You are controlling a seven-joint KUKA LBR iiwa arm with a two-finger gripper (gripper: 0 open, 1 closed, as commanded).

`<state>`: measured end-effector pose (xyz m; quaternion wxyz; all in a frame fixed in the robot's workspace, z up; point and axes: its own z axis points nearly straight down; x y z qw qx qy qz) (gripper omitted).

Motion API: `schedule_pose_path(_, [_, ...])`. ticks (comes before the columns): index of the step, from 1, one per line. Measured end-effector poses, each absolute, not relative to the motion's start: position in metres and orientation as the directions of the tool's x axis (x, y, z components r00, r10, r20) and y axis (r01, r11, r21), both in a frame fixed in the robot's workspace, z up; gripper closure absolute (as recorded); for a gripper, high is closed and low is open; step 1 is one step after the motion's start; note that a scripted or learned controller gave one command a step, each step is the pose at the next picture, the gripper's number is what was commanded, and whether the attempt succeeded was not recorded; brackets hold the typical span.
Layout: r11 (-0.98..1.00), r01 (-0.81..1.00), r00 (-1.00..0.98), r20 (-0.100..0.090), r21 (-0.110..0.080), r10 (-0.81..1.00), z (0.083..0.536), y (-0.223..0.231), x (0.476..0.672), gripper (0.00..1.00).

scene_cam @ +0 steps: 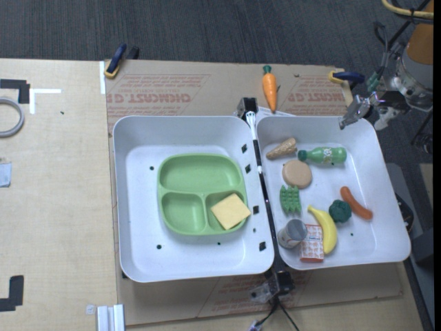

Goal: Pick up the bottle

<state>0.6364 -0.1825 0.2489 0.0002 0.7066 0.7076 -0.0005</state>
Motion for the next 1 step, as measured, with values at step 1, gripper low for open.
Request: schedule_pose_path(1, [0.005, 1.000, -0.005, -0.003, 0.000, 1.000, 0.2585, -0.1826, 0.6369, 1.00])
